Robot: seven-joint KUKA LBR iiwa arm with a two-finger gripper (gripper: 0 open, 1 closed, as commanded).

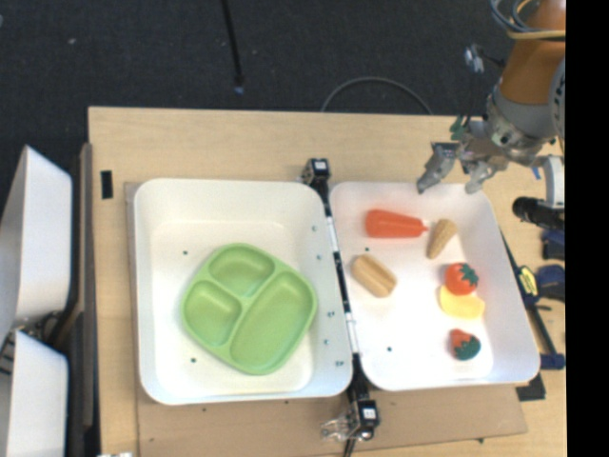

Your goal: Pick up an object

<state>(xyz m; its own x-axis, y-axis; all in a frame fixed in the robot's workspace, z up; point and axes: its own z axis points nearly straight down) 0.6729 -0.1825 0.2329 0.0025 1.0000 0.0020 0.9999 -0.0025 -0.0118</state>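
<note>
The right bin (409,350) holds several toy foods. An orange carrot (395,224) lies near its back, with a tan wedge (441,238) just right of it. A tan bread roll (373,276) sits toward the bin's left side. Down the right side are a red tomato (461,276), a yellow piece (461,302) and a red strawberry (464,345). My gripper (453,177) hangs over the bin's back rim, above and right of the carrot. It is open, its fingers (430,173) spread apart with nothing between them.
The left bin (162,227) carries a green divided plate (249,307). A black clip (317,170) sits where the two bins meet at the back, and another clip (360,413) at the front. Blue and black tools (547,246) lie off the right bin's edge.
</note>
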